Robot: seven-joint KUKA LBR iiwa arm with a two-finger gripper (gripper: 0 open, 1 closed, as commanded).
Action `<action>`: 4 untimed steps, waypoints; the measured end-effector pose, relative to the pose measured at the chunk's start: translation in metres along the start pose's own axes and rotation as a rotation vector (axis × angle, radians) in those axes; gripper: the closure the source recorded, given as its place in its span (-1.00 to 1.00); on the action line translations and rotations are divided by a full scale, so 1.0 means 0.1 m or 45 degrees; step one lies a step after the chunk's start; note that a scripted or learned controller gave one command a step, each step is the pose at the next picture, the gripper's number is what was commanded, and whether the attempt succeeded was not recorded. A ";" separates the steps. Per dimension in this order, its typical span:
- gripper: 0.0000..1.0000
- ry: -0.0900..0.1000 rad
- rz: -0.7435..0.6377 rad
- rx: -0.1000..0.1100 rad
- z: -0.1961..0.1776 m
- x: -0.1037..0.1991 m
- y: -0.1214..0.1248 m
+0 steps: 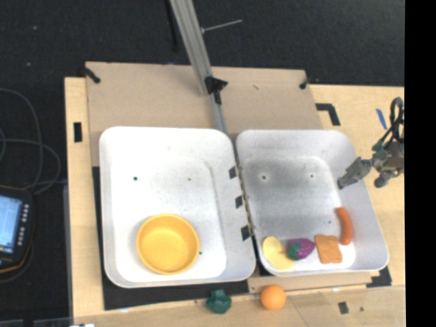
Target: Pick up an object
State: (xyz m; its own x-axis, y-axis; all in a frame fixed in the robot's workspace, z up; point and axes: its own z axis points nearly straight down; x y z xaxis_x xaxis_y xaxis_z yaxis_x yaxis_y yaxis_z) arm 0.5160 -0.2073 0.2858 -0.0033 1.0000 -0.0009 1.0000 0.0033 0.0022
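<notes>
Camera view, gripper (371, 169) half cropped, fingers indistinct

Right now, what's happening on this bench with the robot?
The arm's gripper sits at the right edge of the right bin, holding nothing visible. Along that bin's near wall lie a sausage, an orange block, a purple and green piece and a pale yellow piece. A yellow bowl rests in the left bin. Nothing has been picked up yet.

bench (78, 182) | two white bins (116, 182) (368, 210) | orange ball (272, 297) | green object (219, 302)
</notes>
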 end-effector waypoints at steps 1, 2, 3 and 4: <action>-1.00 0.000 0.001 -0.001 0.00 0.00 0.00; -1.00 0.000 0.004 0.006 0.58 -0.02 -0.08; -1.00 0.000 0.004 0.006 1.08 0.02 -0.16; -1.00 0.001 0.005 0.005 1.50 0.02 -0.18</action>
State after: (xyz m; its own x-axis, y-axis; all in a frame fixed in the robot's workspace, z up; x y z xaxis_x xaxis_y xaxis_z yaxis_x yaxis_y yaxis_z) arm 0.4985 -0.2050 0.1363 0.0004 1.0000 -0.0005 1.0000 -0.0004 -0.0021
